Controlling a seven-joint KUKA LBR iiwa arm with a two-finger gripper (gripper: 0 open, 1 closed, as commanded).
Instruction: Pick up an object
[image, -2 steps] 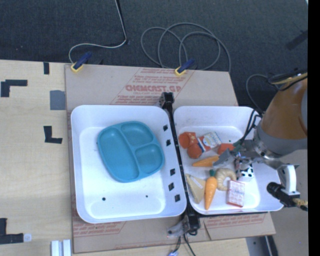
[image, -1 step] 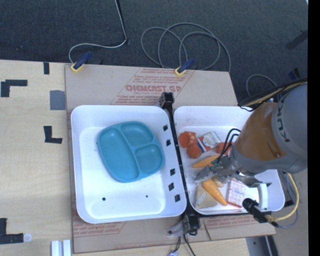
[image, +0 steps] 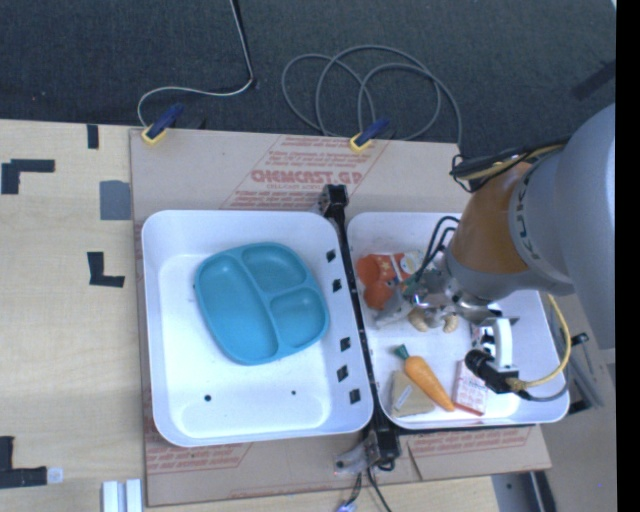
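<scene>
The right bin (image: 540, 405) holds several small items: a red-orange piece (image: 377, 277) at its left, a toy carrot (image: 428, 377) with a green top, a tan wedge (image: 404, 398) beside it, and a small red and white packet (image: 470, 390). My gripper (image: 428, 303) reaches down into the middle of this bin, just right of the red-orange piece, among some small pale objects (image: 436, 321). The wrist hides the fingertips.
The left bin (image: 165, 330) holds a blue divided plate (image: 261, 301). A black divider (image: 348, 320) with clips runs between the bins. Cables loop on the dark floor beyond the cardboard base (image: 300, 175). The arm's grey body covers the bench's right side.
</scene>
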